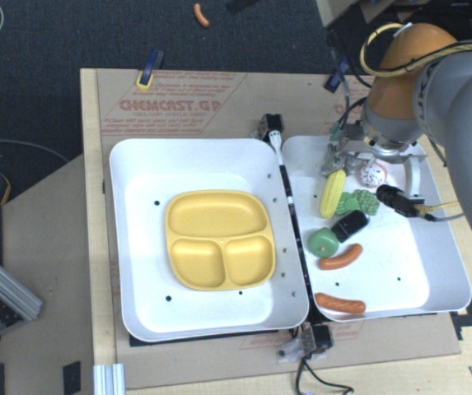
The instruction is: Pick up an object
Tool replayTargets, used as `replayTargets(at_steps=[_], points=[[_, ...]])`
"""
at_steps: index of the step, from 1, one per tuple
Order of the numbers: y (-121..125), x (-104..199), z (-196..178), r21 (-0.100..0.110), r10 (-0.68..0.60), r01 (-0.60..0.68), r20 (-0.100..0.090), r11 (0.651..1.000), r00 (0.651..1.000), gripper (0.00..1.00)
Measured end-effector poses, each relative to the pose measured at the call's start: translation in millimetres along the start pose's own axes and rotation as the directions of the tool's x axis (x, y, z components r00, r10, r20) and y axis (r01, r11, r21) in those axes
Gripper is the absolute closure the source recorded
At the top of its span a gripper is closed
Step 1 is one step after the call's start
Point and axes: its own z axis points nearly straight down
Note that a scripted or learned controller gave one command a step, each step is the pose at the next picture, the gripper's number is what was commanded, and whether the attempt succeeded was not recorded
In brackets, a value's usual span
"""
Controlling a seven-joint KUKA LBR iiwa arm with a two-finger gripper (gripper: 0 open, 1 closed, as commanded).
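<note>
On a cardboard-topped bench seen from above sit two shallow white bins side by side. Left bin holds one yellow tray with three compartments, lying flat near the bin's middle. Right bin holds a cluster of toy foods at its left half: one yellow corn cob standing on a slant near the top, one green leafy piece just beside it to the right, one black block touching the leafy piece below, one green round fruit by the black block, and two sausages, the upper sausage just below the fruit and the lower sausage against the near wall. One grey arm with an orange band reaches in from the right, and its gripper hangs over the far end of the right bin, just above the corn; whether its fingers are spread or closed, or grasp anything, cannot be told. Two clamps, one blue-and-yellow clamp and one blue clamp, sit at the bench's far edge. One small orange piece lies on the dark floor beyond.
</note>
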Motion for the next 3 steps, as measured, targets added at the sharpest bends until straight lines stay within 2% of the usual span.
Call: replayTargets(at_steps=[1,2,3], points=[[-3,-2,-45,-0.006,0.002,-0.002,0.001,1.000,1.000,1.00],[0,-7,-110,-0.010,0.001,-0.001,0.002,1.000,1.000,1.00],[1,-7,-131,-0.006,0.000,0.000,0.001,1.000,1.000,1.00]])
